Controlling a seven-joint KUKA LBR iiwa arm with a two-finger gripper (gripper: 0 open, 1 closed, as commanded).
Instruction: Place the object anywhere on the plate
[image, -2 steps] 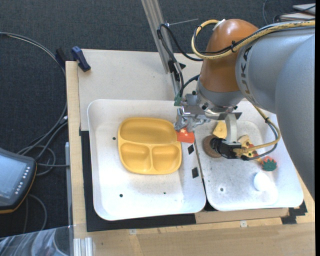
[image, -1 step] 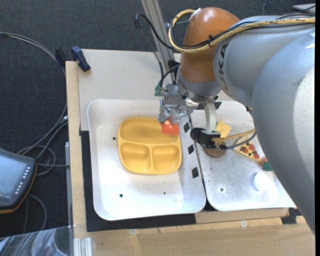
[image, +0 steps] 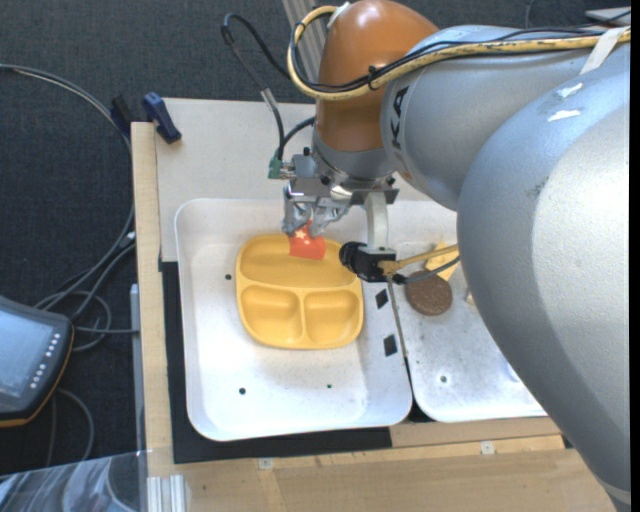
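A yellow plate (image: 290, 310) with three compartments lies in the left white bin (image: 215, 330). My gripper (image: 309, 236) hangs over the plate's far right edge, above the long rear compartment. A small red-orange object (image: 307, 246) sits between its fingertips, just above or touching the plate surface; I cannot tell which. The gripper is shut on that object.
A brown round disc (image: 430, 296) lies in the right bin (image: 470, 385) near the divider. A blue clamp (image: 160, 115) sits at the bench's far left corner. The arm's grey bulk covers most of the right bin. A pendant (image: 25, 360) rests off the bench at left.
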